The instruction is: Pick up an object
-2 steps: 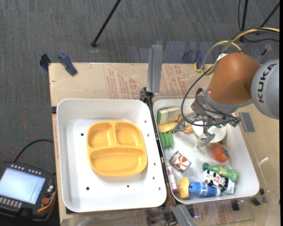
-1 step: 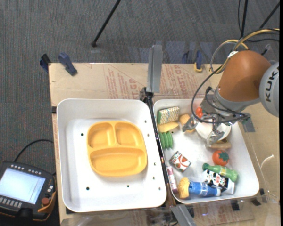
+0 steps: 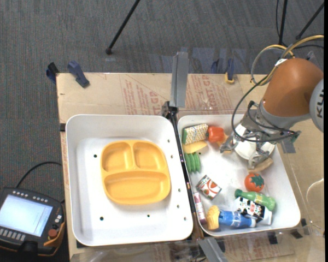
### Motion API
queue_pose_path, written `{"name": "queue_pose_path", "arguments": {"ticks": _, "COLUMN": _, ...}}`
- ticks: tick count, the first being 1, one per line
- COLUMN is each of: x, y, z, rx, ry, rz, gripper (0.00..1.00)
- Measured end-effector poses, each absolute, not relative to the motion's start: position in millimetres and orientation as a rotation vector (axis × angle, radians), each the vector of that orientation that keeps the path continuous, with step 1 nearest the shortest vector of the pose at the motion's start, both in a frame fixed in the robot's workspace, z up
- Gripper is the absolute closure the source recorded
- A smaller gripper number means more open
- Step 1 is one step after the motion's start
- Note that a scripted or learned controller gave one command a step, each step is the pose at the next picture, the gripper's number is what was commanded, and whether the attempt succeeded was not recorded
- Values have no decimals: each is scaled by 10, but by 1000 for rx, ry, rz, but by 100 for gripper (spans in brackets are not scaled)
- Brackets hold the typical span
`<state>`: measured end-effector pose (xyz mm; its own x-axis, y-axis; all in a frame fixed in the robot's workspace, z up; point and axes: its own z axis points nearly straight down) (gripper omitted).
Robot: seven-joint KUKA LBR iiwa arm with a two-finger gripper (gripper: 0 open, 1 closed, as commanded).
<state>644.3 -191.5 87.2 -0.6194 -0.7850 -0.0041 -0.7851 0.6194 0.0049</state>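
Note:
My gripper [image 3: 244, 152] hangs over the upper right part of the right bin [image 3: 292, 201], below the orange wrist band. Its two dark fingers stand apart and open, with nothing visibly between them. A tan piece [image 3: 264, 164] lies just beside the right fingertip. A red pepper [image 3: 216, 134] sits just left of the gripper, and a tomato [image 3: 255, 182] lies below it. Further left are a striped box [image 3: 195, 132], a yellow piece [image 3: 195, 146] and a green vegetable [image 3: 192, 161].
A small red and white carton [image 3: 208, 186] lies mid-bin. Along the front wall are a green bottle [image 3: 256, 199], a cow-patterned carton [image 3: 252, 210], a blue bottle [image 3: 235, 219] and a yellow item [image 3: 212, 217]. The left bin [image 3: 76, 146] holds a yellow divided plate [image 3: 135, 171].

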Motion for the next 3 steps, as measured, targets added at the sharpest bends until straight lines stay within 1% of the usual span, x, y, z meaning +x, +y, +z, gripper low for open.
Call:
{"name": "queue_pose_path", "arguments": {"ticks": 1, "x": 5886, "y": -2063, "z": 882, "rx": -1518, "ry": 2747, "rz": 2, "gripper": 0}}
{"name": "queue_pose_path", "arguments": {"ticks": 2, "x": 5342, "y": -1235, "z": 912, "rx": -1478, "ry": 2763, "rz": -19, "gripper": 0}}
{"name": "queue_pose_path", "arguments": {"ticks": 3, "x": 5352, "y": -1579, "z": 869, "rx": -1497, "ry": 2760, "rz": 4, "gripper": 0}}
